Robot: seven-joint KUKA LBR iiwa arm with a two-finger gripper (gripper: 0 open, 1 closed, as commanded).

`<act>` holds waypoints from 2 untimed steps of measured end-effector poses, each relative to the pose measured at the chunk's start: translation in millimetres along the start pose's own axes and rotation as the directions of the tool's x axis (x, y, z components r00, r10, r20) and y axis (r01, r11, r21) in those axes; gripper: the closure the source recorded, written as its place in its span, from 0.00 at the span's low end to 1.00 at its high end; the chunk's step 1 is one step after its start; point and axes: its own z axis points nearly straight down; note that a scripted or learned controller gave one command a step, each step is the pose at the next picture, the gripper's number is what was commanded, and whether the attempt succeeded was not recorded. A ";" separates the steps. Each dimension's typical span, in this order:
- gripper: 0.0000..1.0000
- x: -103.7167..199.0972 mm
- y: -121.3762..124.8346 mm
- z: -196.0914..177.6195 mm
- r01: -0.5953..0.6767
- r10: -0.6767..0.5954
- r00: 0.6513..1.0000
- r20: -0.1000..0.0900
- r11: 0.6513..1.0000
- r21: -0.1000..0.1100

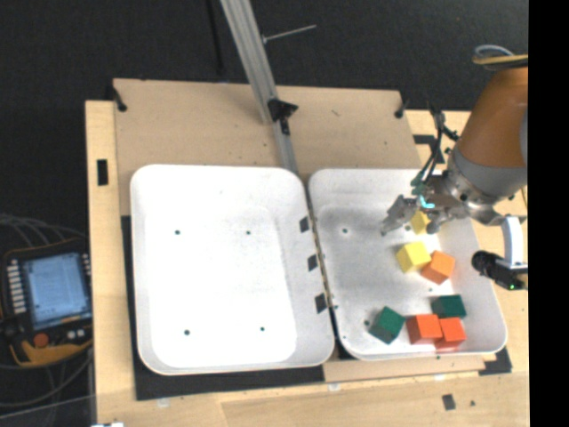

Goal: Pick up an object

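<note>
Black flooring is seen around the wooden bench (107, 265), and at the far left a handheld control pendant (49, 296) with a lit blue screen is found beside the bench edge, its cables trailing behind it. A grey metal pole (253, 56) is seen slanting down from the top toward the gap between the two bins, ending at a black clamp (283, 111) on the brown board (196, 123) that lies behind them. The left white bin (160, 265) is shown with only a few dark dots on its floor. Small black clips (313, 261) are set along the seam where it meets the right white bin (356, 265). Toward the near edge of the right bin, a dark green block (387, 325) is seen tilted, just beside two orange-red blocks (436, 329) that touch each other, with another green block (449, 306) right behind them. Further back, a yellow block (412, 256) is placed touching an orange block (437, 266). Behind these, the gripper (416, 213) is held low over the bin's far half, and a small yellow piece (420, 221) is seen at its tip; whether it is gripped cannot be told, nor can the spread of the jaws. The grey arm with its orange band (498, 123) is seen entering from the right, partly covering the bin's far right corner.
</note>
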 end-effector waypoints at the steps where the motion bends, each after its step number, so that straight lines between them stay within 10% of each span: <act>1: 0.00 -0.1 0.9 -2.4 0.000 0.000 1.000 0.001 1.000 -0.005; 2: 0.00 -1.0 -7.0 56.2 -0.003 0.003 1.000 0.002 1.000 0.000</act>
